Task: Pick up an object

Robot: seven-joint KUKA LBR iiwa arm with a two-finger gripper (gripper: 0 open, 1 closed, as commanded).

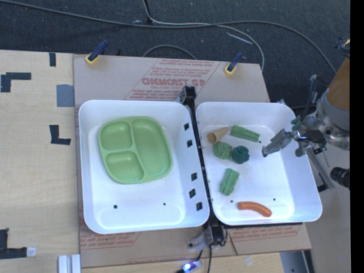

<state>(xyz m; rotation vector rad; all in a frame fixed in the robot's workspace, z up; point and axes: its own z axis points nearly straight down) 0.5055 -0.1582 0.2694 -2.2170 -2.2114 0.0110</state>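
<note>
- An orange sausage [254, 208] lies at the right bin's [301, 209] front edge.
- Green pieces [229, 181] and a tan cone [218, 134] sit mid-bin.
- The gripper [274, 143] hangs over the bin's right side, fingers closed on nothing.

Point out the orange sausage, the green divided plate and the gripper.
Orange sausage [254, 208], camera view, its middle.
Green divided plate [135, 149], camera view, the ridge between compartments.
Gripper [267, 149], camera view, at its tip.

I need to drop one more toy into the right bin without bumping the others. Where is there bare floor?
In the right bin, bare floor lies between the orange sausage and the gripper. It is crowded upper left, around the cone, green pieces and dark green ball.
</note>
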